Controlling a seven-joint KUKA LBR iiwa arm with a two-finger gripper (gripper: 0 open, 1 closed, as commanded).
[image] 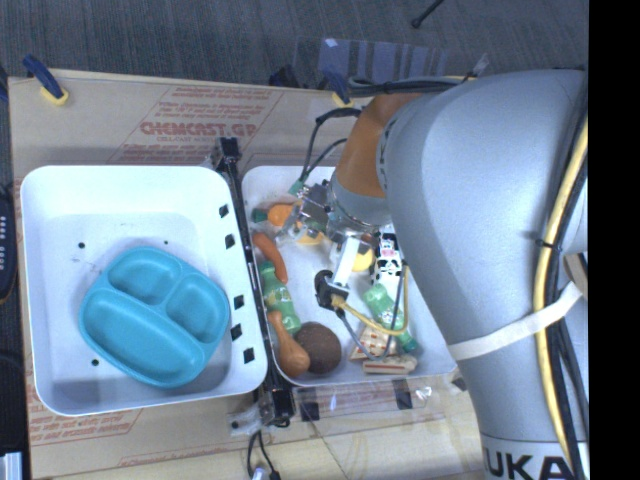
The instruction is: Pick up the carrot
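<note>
Carrot (pixel 271 255) lies in right bin (pixel 262 181), along left wall, pointing roughly 11 to 5 o'clock. Clutter close around it: green bottle (pixel 282 304) just at its 5 o'clock, orange gourd-shaped piece (pixel 287 348) further down, brown coconut (pixel 319 346) beside that, cow figure (pixel 388 260) at carrot's 3 o'clock, small orange item (pixel 279 212) at 12. Gripper (pixel 318 211) sits low over bin's upper part, near orange item; grasp state cannot be told. Left bin (pixel 40 203) holds blue divided plate (pixel 153 313).
</note>
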